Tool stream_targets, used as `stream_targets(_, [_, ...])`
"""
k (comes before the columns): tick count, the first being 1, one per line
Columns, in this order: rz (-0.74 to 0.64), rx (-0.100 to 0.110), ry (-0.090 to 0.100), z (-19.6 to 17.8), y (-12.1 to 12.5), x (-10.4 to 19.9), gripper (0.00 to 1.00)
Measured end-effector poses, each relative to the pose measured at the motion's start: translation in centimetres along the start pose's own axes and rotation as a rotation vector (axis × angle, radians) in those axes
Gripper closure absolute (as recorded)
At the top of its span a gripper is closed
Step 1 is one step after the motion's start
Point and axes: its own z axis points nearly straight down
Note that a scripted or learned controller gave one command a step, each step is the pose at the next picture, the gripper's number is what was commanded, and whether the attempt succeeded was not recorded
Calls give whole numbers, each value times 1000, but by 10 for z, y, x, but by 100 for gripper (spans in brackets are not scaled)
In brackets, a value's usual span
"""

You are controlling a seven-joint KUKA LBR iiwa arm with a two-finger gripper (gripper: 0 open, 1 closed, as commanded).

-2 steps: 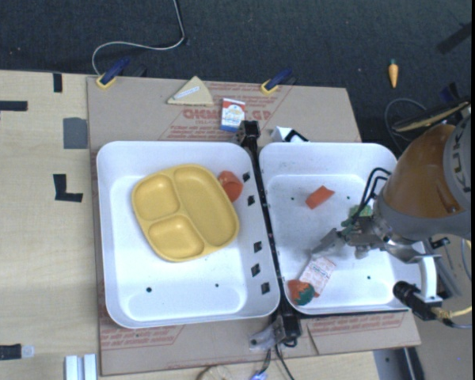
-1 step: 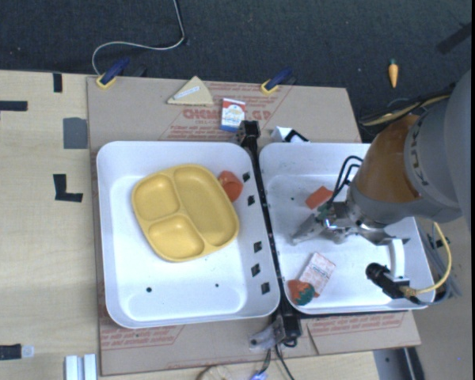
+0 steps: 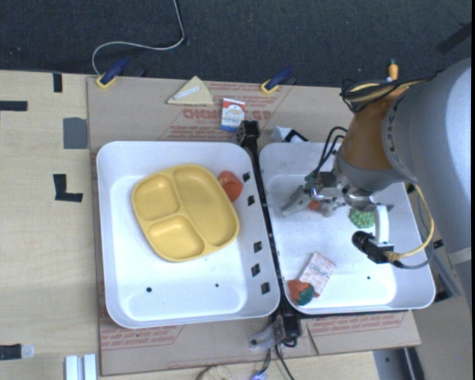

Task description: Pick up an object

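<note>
The gripper [image 3: 301,200] hangs low over the right bin [image 3: 412,291], fingers slightly parted with nothing between them.

From where I stand, the metal fingers [image 3: 291,206] point toward the divider between the bins, over bare white floor near the bin's upper left. Just beside the wrist, a small green object [image 3: 364,218] lies partly under the arm [image 3: 427,133]. Nearer the front edge, a small printed packet [image 3: 317,269] lies tilted, touching a red and green toy [image 3: 302,293] in the corner. Across the divider, the left bin [image 3: 119,275] holds a yellow three-compartment plate [image 3: 184,210] with an orange ball [image 3: 231,185] against its far rim. Beyond the bins, a small carton [image 3: 233,115] and a pale wedge [image 3: 192,92] rest on the cardboard.
</note>
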Motion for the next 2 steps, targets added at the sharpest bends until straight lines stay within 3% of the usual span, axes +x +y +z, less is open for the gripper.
stream_targets(1, [0,2,0,1,55,-1,0])
stream_targets(2, [-1,2,-3,-9,55,-2,100])
